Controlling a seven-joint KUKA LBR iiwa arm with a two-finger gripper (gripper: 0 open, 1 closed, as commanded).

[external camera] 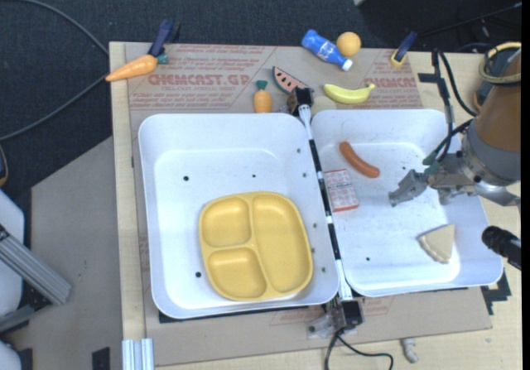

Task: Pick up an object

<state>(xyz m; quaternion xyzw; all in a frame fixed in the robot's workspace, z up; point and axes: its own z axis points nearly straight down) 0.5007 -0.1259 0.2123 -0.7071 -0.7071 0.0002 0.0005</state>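
In the right bin [389, 124] lie a red-orange sausage [359, 159], a small white and red packet [339, 190] near the bin's left wall, and a tan wedge like a bread slice [439, 242] at the front right. My gripper [406, 190] hangs over the middle of this bin, reaching in from the right. It is to the right of the packet, below the sausage and up-left of the wedge. Nothing shows between its dark fingers.
The left bin [166, 145] holds a yellow divided plate [255, 243]. Behind the bins lie a carrot [132, 69], a small orange carrot toy [262, 100], a watermelon slice [286, 79], a banana [348, 93], a blue bottle [325, 49] and an orange ball [349, 43].
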